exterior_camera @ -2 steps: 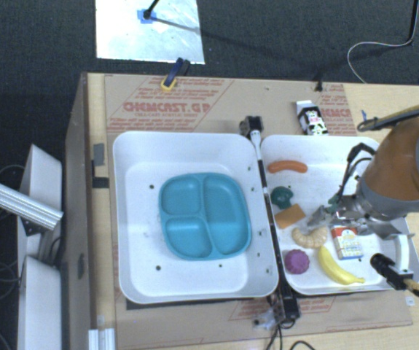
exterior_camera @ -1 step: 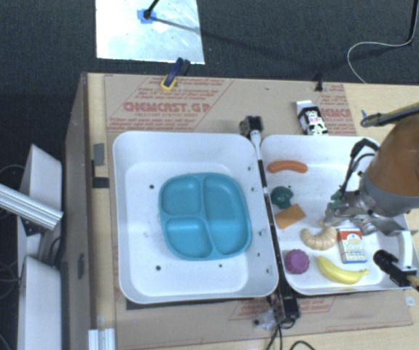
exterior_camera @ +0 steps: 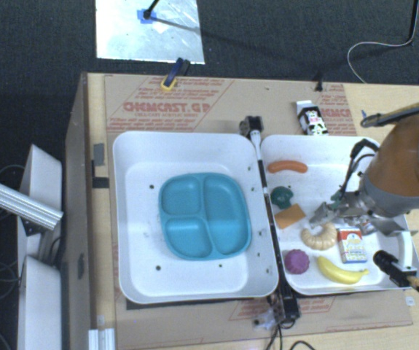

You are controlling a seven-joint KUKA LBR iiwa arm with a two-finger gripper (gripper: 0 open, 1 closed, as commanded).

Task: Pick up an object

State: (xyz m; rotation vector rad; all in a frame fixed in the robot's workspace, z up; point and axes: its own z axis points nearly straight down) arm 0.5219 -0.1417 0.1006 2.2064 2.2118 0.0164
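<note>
The arm reaches in from three o'clock and its claw point(exterior_camera: 334, 214) hangs low in the right bin point(exterior_camera: 318, 146), just above the pale croissant point(exterior_camera: 318, 237); whether it is spread or pinching, I cannot tell. Around the croissant: orange block point(exterior_camera: 290, 216) at ten o'clock, purple ball point(exterior_camera: 296, 261) at seven, banana point(exterior_camera: 340, 270) at five, small red carton point(exterior_camera: 351, 245) at three. A sausage point(exterior_camera: 287, 168) lies up at twelve. The left bin point(exterior_camera: 143, 152) holds a blue divided plate point(exterior_camera: 204, 216).
</note>
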